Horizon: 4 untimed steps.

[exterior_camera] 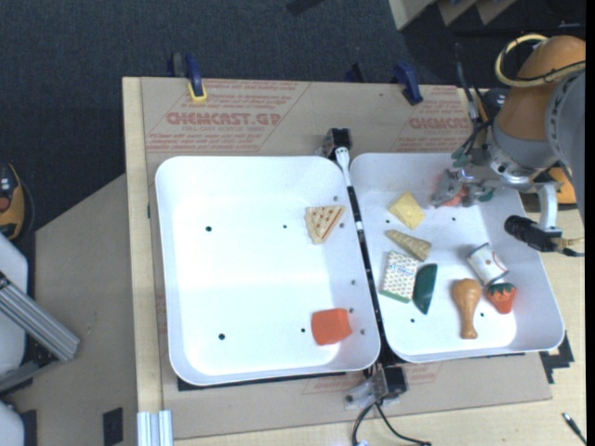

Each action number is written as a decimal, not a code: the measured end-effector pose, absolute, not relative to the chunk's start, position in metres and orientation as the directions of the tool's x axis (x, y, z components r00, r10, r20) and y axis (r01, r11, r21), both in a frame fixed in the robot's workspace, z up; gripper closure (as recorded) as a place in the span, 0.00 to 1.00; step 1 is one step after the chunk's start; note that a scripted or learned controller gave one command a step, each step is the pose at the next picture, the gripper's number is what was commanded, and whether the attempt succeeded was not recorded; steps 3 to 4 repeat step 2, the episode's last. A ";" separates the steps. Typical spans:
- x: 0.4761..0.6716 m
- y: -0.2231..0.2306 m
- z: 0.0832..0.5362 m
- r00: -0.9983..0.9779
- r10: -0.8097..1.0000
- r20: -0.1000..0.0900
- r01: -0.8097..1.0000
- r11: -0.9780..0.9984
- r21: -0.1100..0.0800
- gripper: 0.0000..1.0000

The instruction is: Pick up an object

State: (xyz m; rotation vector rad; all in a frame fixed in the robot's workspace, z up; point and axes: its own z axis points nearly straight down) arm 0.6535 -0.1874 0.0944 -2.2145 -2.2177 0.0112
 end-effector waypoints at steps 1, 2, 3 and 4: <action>0.649 -0.156 0.260 -0.004 1.000 -0.003 1.000 0.004 0.016 1.00; 0.613 -0.078 0.259 -0.004 1.000 0.002 1.000 0.004 -0.004 1.00; 0.613 -0.078 0.259 -0.004 1.000 0.002 1.000 0.004 -0.004 1.00; 0.613 -0.078 0.259 -0.004 1.000 0.002 1.000 0.004 -0.004 1.00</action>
